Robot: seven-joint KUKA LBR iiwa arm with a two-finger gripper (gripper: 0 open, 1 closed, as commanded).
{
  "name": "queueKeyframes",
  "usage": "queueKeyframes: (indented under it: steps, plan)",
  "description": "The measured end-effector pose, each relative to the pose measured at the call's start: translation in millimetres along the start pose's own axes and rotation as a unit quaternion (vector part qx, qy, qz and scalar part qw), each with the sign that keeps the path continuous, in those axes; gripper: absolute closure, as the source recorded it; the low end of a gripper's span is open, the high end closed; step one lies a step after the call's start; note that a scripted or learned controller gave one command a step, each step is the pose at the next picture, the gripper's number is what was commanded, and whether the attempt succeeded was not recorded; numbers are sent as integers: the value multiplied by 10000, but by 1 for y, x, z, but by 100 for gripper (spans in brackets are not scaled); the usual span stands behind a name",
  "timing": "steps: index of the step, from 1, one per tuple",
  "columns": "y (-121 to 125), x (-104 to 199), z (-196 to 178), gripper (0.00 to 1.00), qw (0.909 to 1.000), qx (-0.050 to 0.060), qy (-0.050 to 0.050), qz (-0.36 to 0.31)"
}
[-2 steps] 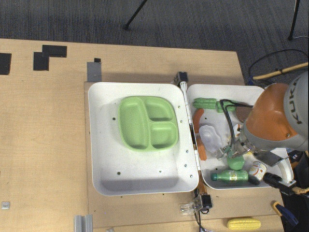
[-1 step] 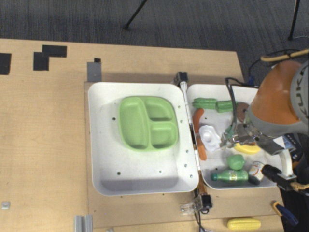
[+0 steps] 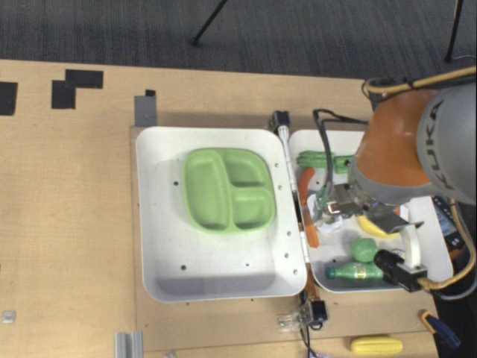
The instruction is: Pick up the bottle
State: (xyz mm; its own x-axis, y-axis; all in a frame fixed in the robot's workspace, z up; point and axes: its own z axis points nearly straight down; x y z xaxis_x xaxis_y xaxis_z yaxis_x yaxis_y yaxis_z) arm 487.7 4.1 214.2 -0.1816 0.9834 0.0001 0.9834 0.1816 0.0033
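The green bottle (image 3: pixel 356 272) lies on its side along the near wall of the right bin (image 3: pixel 350 136), cap end toward the left. My arm, grey with an orange band (image 3: pixel 395 136), hangs over the middle of that bin. The gripper (image 3: pixel 329 207) points down and left near the bin's left side, above and to the left of the bottle and apart from it. The arm's body hides the bin's middle and right part.
The left bin (image 3: pixel 160 274) holds a green divided plate (image 3: pixel 227 189). In the right bin lie an orange carrot (image 3: pixel 306 183), a yellow banana (image 3: pixel 372 227), a green round fruit (image 3: pixel 364 248) and a green item (image 3: pixel 317 159) at the back. A yellow object (image 3: pixel 376 344) lies on the bench.
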Motion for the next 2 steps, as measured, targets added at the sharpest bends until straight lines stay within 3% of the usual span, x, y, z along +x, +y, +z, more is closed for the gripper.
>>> queueKeyframes:
  steps: [1, 2]
  plan:
    - [22, 69, -88, 100, 9924, -3, -1, -1227]
    - [22, 128, 43, 100, 9949, 22, 4, -1011]
